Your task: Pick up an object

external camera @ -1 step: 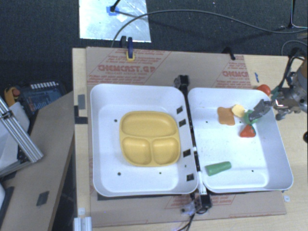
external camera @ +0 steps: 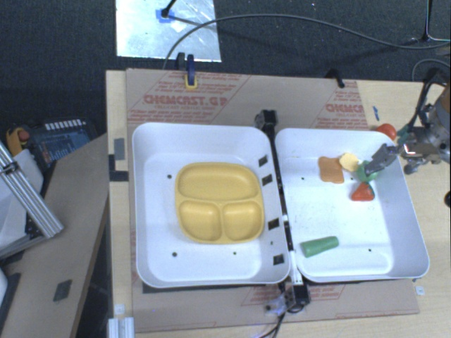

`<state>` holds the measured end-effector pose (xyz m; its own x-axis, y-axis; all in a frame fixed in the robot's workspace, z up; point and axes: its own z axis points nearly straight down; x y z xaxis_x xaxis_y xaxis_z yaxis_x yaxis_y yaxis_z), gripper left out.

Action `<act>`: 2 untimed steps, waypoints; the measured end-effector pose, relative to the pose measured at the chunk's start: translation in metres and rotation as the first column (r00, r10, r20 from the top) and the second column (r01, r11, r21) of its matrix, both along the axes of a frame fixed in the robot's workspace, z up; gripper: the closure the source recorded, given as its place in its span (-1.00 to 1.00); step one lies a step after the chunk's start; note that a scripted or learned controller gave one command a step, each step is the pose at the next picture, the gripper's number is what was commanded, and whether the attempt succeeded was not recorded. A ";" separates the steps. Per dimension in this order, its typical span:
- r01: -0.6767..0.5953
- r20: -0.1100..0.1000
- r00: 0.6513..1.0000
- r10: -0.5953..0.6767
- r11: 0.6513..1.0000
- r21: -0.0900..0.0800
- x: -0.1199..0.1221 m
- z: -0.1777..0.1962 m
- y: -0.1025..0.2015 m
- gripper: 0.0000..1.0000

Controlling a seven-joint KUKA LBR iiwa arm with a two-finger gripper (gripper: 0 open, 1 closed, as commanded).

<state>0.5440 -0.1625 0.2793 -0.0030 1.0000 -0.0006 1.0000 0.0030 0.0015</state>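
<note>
Two shallow white bins sit side by side on the worktop point(external camera: 394, 97), and the right bin point(external camera: 394, 259) is the one to take bearings from. All the loose pieces lie in it, which suits an arm reaching in from that side.

Up by its far wall sits a small huddle: an orange piece point(external camera: 330, 170), a pale yellow piece point(external camera: 349, 162) touching it on the side toward the arm, and a red piece point(external camera: 363, 192) just nearer the bin's middle. A green piece point(external camera: 319, 245) lies well apart from these, down toward the near wall and close to the divider between the bins. A round red-orange object point(external camera: 385, 129) rests outside the bin, just beyond its far right corner.

The pincer point(external camera: 371, 167) comes in slanted over the bin's right rim, its tip low beside the yellow and red pieces. Something greenish shows at the tip, but I cannot tell whether that is a piece or part of the tool. Nor can I tell how far it is spread, or whether it has hold of anything. With three pieces packed so close, I would judge a clean grab of one to be awkward.

The left bin point(external camera: 151, 210) holds a yellow divided tray point(external camera: 217, 201), squarely in the middle and well away from the arm's work.
</note>
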 end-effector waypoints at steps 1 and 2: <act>0.003 -0.004 1.000 -0.003 1.000 0.001 0.001 -0.056 -0.010 -1.00; 0.002 -0.003 1.000 -0.002 1.000 0.001 0.006 -0.114 -0.002 -1.00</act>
<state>0.5504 -0.1650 0.1651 -0.0013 1.0000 0.0008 1.0000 0.0013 -0.0014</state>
